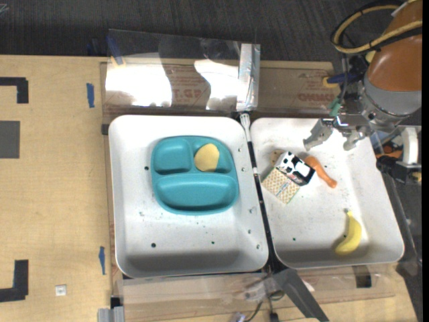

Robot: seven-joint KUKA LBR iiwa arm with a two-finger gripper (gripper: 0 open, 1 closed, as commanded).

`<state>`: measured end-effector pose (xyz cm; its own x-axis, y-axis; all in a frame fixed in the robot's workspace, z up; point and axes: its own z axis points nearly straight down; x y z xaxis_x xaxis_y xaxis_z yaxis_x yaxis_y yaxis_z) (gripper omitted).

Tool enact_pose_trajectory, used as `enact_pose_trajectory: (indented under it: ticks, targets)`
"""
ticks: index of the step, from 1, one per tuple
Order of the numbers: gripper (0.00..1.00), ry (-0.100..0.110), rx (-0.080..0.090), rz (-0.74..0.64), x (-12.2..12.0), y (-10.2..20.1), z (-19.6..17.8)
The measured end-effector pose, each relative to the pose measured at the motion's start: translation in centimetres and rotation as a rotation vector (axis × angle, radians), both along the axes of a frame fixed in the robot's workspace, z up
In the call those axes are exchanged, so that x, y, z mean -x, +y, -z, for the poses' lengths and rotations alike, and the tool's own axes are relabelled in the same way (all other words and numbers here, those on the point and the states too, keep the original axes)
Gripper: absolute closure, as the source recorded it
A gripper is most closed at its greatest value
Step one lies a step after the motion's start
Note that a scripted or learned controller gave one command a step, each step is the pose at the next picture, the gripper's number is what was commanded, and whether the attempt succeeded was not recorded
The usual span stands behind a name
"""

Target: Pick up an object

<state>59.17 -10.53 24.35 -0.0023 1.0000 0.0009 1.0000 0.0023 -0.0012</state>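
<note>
On the desk (47, 180), 2 shallow white bins sit side by side, and the gripper (333, 136) hangs over the far right part of the right bin (375, 200), its 2 fingers (316, 137) spread apart with nothing between them. The grey arm (395, 66), with its orange band, comes in from the right behind it. Just below and left of the gripper lies a cluster of 3 things close together: a small black-and-white patterned object (295, 167), an orange carrot-shaped piece (322, 172) touching its right side and angled down to the right, and a tan patterned packet (281, 186) just beside it on the lower left. A yellow banana (349, 234) lies well apart from that cluster, near the bin's front right corner. The left bin (134, 233) holds a teal divided plate (194, 174) with 3 compartments; a round yellow piece (206, 157), perhaps a lemon or potato, sits in its upper right compartment. A sheet of clear plastic (181, 72) stands along the far side of the bins.
</note>
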Motion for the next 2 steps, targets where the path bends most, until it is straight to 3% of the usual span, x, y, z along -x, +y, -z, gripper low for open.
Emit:
enact_pose_trajectory:
  ticks: [1,2]
  targets:
    - [0.0,-0.01,0.001,-0.031,2.2,2.4,-5.7]
    - [0.0,0.015,-0.002,-0.133,8.0,3.3,6.6]
